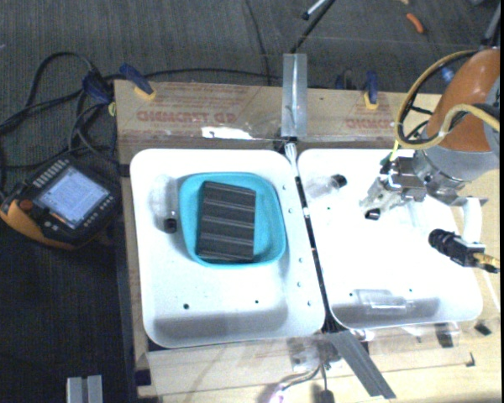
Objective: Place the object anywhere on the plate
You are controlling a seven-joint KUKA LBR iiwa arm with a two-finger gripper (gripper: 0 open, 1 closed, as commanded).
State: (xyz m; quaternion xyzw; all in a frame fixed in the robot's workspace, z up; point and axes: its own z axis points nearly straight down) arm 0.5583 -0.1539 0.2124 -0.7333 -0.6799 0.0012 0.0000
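Arm appearance, as I see it from the overhead feed

I note a grey arm (pixel 466 162) with an orange band (pixel 475 82) above the wrist, yellow and black cables (pixel 420 99) looped beside it, and a pale metallic claw (pixel 385 193) with dark fittings.

The light wooden bench (pixel 235 112) carries two shallow white plastic bins side by side, touching: the left bin (pixel 227 313) and the right bin (pixel 403 267). Two blue clamps (pixel 136 81) grip the bench's far edge.
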